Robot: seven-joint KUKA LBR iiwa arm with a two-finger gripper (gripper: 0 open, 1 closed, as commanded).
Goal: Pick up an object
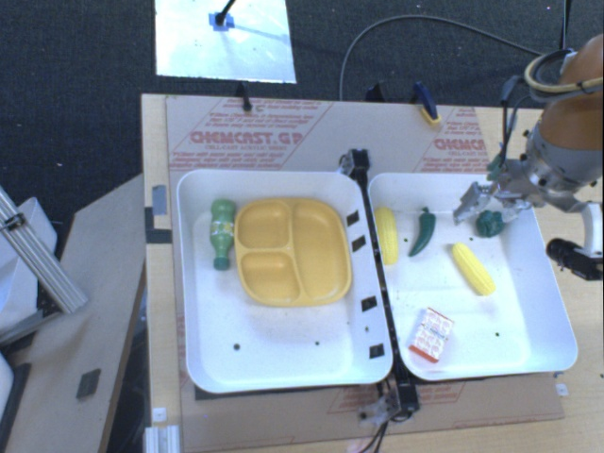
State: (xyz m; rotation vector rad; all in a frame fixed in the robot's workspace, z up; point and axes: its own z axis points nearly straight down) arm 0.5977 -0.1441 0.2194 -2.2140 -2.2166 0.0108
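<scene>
The gripper (483, 210) hangs low over the far right part of the right bin (528, 347), with a dark green object (489, 223) right at its tip. From this slanted view the green piece seems to sit between or just under the fingers, but I cannot tell whether they are apart or closed on it, so no hold can be claimed.

To do this step well, the arm should come straight down so one finger passes on each side of the green piece, then close only once both are level with its middle. It lies near the bin's far wall, so a finger could catch the rim.

Other candidates lie well apart: a green chilli pepper (423, 232), a yellow corn cob (473, 268) near the middle, another yellow corn (386, 235) against the left wall, and a small red and white packet (432, 334) nearer. The left bin (203, 347) holds a yellow divided tray (291, 251) and a green bottle (222, 233), all resting on the counter (311, 125).
</scene>
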